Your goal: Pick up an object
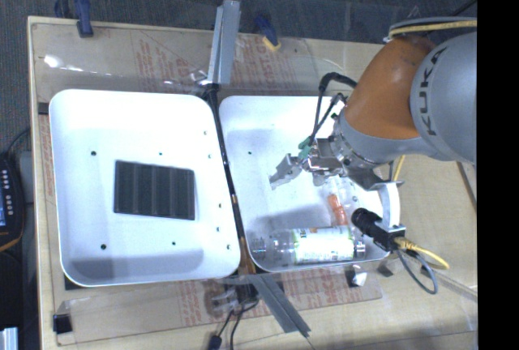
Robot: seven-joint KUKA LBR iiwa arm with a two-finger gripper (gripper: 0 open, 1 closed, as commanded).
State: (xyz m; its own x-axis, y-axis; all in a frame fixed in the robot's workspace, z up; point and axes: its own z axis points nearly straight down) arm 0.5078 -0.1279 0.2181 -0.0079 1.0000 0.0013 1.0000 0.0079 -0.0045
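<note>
Robotics lab: clamped bench point(49, 57), white bins point(73, 109), industrial arm point(413, 97).

Both bins look like smooth white plastic with a soft sheen: the left bin point(81, 121) has a dark ribbed matt panel point(154, 189) on its floor, and the right bin point(259, 130) holds a clear, glossy plastic bottle point(312, 245) with a pale label. The bench point(122, 49) looks like light wood or board under a transparent glossy sheet with red print. A dull grey metal bar point(223, 40) stands between the bins. The arm point(442, 97) has a smooth satin grey shell and a glossy orange band point(389, 93); the gripper point(285, 170) looks like bare greyish metal
</note>
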